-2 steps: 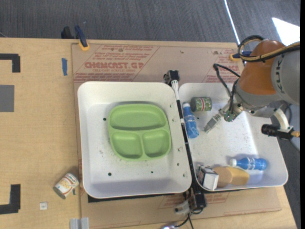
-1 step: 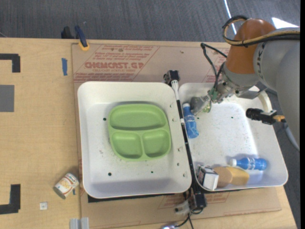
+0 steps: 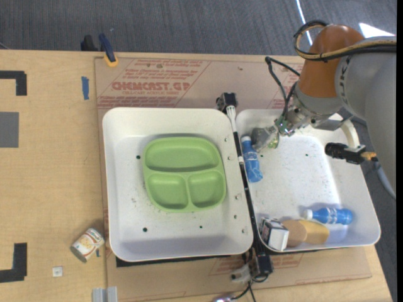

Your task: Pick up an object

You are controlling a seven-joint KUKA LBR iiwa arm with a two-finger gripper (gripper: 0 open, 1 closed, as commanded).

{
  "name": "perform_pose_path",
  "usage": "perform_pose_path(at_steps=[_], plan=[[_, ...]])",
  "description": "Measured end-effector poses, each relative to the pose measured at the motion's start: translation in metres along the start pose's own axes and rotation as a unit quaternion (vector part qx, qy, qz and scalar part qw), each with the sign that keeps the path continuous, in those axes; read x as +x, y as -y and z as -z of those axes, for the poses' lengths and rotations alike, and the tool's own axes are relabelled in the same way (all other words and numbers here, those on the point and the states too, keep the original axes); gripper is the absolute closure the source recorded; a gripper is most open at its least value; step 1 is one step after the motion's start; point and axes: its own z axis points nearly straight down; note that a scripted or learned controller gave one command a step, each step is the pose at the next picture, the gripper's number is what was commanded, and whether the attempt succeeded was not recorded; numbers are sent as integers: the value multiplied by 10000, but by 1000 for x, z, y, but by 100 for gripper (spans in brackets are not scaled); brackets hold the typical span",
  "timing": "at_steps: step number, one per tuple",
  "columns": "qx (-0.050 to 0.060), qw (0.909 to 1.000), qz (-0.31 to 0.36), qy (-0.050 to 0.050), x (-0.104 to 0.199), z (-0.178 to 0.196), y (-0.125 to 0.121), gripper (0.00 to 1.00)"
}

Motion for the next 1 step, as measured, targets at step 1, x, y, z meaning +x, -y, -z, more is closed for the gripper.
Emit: perform_pose_path(at_steps=[1], plan=[[51,10000,16,-17,1,8,2,100]])
